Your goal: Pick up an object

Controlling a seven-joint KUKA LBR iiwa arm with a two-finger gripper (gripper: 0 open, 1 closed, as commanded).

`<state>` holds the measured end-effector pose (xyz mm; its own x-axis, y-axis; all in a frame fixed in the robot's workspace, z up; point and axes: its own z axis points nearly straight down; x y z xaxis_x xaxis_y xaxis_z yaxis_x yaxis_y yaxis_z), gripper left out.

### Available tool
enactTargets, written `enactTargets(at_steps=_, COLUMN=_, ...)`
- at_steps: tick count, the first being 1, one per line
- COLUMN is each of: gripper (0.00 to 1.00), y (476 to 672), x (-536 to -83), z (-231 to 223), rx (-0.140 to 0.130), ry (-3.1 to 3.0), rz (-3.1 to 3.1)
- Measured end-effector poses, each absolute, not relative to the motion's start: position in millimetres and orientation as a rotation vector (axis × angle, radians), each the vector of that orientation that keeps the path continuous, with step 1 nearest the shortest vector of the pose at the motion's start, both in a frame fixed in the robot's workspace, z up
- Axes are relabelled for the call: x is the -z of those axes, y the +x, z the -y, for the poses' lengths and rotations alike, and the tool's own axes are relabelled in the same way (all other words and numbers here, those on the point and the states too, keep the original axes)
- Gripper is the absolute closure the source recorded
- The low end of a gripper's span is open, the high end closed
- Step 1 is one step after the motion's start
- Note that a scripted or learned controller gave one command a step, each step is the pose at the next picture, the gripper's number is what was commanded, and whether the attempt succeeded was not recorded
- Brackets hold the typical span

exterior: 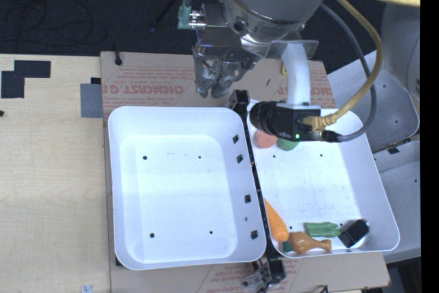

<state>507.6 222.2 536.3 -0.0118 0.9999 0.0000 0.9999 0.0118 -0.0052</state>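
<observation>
Orange carrot-shaped toy (274, 219) looks like the easiest pick. It lies flat in the right white bin (322, 182), along the near stretch of the bin's left wall, thin end towards the far edge. Looks like light, stiff plastic, smooth and probably a bit slippery. The taper means a grip near the tip could slide off, so best taken across the thicker middle. One side is touching or almost touching the wall, which leaves little room there.

Other candidates, all along the near edge of the same bin:
- green flat bar-shaped piece (321, 228), just right of the carrot
- tan lumpy piece (307, 242), touching or nearly touching the green one, close against the near wall
- black blocky piece (354, 232), towards the near right corner

These three are crowded, so a grab there risks nudging neighbours. All look small, light and not fragile.

A pink rounded lump (263, 139) sits at the far left corner of the right bin, partly hidden under a black cylindrical unit with a green light (285, 121) on the arm. Could be soft, can't say.

Gripper (216, 87) hangs past the far edge of the left white bin (178, 182), over the brown cardboard sheet with red print (158, 82), well apart from every object. It is blurred: can't tell whether it is open or closed, and nothing shows in it. Nothing picked yet. My guess is the next move needs a long travel across to the right bin's near edge.
</observation>
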Motion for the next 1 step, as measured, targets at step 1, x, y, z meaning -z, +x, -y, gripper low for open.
enactTargets(at_steps=1, gripper=1.00, y=512.1, x=-536.6, z=-244.6, rx=-0.006, ry=-2.217, rz=2.224)
